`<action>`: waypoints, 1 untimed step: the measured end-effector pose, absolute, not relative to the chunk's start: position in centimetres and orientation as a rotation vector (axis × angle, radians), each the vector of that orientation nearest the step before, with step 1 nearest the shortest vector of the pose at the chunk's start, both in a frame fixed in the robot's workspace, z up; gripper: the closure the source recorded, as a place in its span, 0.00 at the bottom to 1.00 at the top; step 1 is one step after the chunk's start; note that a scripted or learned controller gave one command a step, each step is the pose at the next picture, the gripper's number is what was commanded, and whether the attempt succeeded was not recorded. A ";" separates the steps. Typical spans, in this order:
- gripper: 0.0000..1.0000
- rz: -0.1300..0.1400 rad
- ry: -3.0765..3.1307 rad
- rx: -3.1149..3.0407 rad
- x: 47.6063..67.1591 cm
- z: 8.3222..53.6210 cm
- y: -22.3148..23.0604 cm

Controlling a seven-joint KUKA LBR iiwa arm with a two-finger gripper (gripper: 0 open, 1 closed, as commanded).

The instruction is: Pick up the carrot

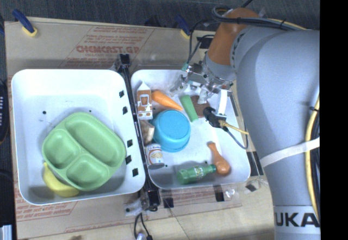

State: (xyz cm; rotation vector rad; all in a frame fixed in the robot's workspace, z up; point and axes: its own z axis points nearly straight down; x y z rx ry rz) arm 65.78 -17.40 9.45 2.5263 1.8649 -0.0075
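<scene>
Arm near; carrot orange, tapered, lying slantwise.

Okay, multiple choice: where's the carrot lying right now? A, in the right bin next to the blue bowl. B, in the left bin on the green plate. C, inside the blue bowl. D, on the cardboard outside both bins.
A: the carrot lies in the right bin, just above the blue bowl, with the pincer close by to its right.
</scene>
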 end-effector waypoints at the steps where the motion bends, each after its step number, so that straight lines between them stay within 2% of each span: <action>1: 0.00 -0.007 2.055 2.379 65.7 9.2 -10.0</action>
